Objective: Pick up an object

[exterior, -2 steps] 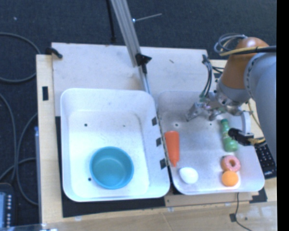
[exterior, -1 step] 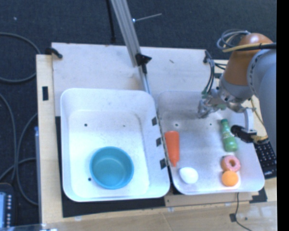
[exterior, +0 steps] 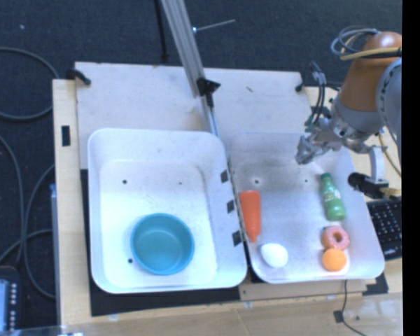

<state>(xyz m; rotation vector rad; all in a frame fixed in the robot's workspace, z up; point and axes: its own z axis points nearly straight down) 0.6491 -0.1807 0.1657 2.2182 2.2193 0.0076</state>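
On the counter [exterior: 140,93], left to right:
Left bin [exterior: 105,152]: holds one blue bowl [exterior: 162,243] near its front edge, upright, well apart from the rest; probably out of play for this try.
Slanted metal pole [exterior: 184,37]: crosses the back of the counter and ends at the gap between the bins; purpose unclear.
Right bin [exterior: 273,159]: carries every small candidate for picking.
Orange carrot-like piece [exterior: 250,213]: lies along the bin's left wall, likely hard to get fingers around on that side.
White egg-shaped thing [exterior: 274,255]: just below the carrot piece, near the front rim.
Green bottle [exterior: 331,197]: lies flat, cap toward the back, nearest to the pincer.
Pink doughnut [exterior: 335,237] and orange ball [exterior: 334,259]: touching or nearly so, by the front right corner.
Pincer [exterior: 309,149]: hangs over the bin's bare back part, nothing seen in it; too dark and blurred to tell its opening.
Arm: cut off at the right edge.
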